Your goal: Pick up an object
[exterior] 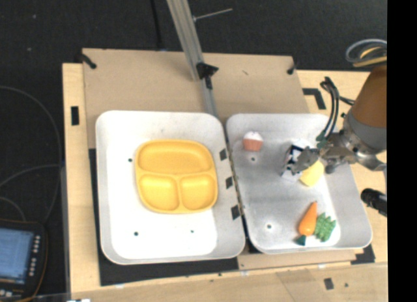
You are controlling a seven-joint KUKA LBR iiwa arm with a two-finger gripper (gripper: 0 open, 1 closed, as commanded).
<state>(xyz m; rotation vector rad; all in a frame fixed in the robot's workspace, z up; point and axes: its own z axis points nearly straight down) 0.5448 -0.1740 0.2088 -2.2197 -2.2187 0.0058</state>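
Observation:
In the right bin (273, 235) my gripper (294, 161) hangs low over the middle of the floor, with the arm reaching in from the right. A small yellow object (313, 175) lies right beside the gripper, on its near right side; whether they touch is unclear. A pink and white cupcake-like toy (253, 141) stands at the bin's far left. An orange carrot (307, 218) with a green leafy piece (324, 226) lies near the front right corner.
The left bin (117, 229) holds a yellow three-compartment plate (176, 175). An aluminium post (186, 27) rises behind the bins, between them. The bench edge and a black mat run along the front.

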